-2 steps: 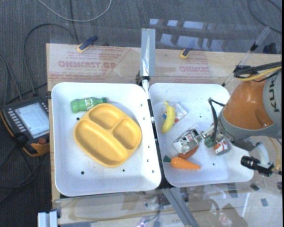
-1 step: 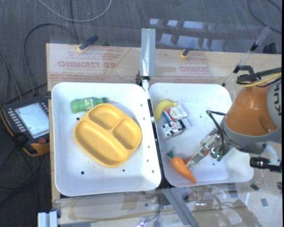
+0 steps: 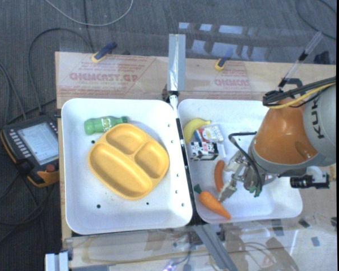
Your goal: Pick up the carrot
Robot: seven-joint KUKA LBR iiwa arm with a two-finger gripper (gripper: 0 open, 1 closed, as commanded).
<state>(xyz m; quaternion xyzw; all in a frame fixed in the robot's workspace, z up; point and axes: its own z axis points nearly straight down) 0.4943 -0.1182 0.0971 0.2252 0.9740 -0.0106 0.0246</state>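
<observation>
Robotics lab, teach pendant (image 3: 31, 147), floor cables (image 3: 73, 16)

Left bin (image 3: 73, 208): the divided plate (image 3: 129, 160) in the middle, the bottle (image 3: 104, 123) behind it.
Right bin (image 3: 282, 208): banana (image 3: 193, 128) and small packets (image 3: 206, 141) at back left, carrot (image 3: 213, 204) at front left.
Tool (image 3: 233, 184): just right of the carrot.

In the right white plastic bin (image 3: 282, 210), the orange carrot (image 3: 213, 203) lies near the front-left corner, hemmed by the bin's left wall and a slim orange-red sausage-shaped piece (image 3: 219, 174) just behind it. A yellow banana (image 3: 193, 128) and small printed packet (image 3: 205, 141) crowd the back-left. The floor right of the carrot lies bare.
</observation>
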